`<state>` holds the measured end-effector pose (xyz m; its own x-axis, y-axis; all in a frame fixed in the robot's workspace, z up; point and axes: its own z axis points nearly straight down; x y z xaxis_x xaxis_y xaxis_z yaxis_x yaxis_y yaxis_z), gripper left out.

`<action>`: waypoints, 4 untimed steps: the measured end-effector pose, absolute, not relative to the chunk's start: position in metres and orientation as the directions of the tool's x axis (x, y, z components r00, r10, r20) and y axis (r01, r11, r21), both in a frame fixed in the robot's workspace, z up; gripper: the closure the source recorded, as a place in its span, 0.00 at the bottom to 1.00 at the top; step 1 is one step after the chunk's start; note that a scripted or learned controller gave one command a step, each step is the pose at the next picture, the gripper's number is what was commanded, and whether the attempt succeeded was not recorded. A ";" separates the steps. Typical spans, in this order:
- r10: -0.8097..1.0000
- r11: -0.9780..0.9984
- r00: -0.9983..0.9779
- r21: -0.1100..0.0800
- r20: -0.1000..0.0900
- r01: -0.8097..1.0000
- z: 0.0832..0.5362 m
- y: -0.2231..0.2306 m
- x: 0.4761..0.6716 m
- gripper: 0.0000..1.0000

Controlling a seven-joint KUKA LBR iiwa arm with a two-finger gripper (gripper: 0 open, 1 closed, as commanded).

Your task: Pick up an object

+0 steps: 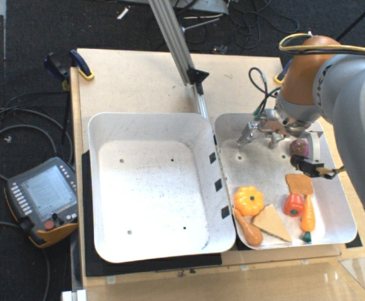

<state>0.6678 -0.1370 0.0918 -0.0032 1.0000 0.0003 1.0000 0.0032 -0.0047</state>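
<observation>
My gripper (259, 140) hangs over the back of the right bin (258, 168), its two fingers spread apart and nothing between them. A dark red round fruit (300, 147) lies just to its right. Further forward in that bin lie a yellow pumpkin-like toy (249, 200), a tan cheese wedge (272, 223), a brown sausage (251, 231), a toast slice (299, 184), a red pepper (293, 204) and a carrot (307, 216). All of them are apart from the gripper.
The left bin (96, 137) stands beside the right one, with a dividing rim (217, 168) between them. A metal pole (173, 36) slants in from the back. The grey arm (352, 105) covers the right bin's back right corner.
</observation>
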 end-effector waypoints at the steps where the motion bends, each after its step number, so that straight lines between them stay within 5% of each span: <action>1: 1.000 0.003 -0.003 0.003 -0.001 1.000 0.106 -0.137 0.670 1.00; 4: 1.000 0.000 0.000 0.008 -0.002 1.000 0.265 -0.144 0.668 1.00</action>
<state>0.6684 -0.1436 0.2647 -0.0002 1.0000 -0.0023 1.0000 0.0002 0.0077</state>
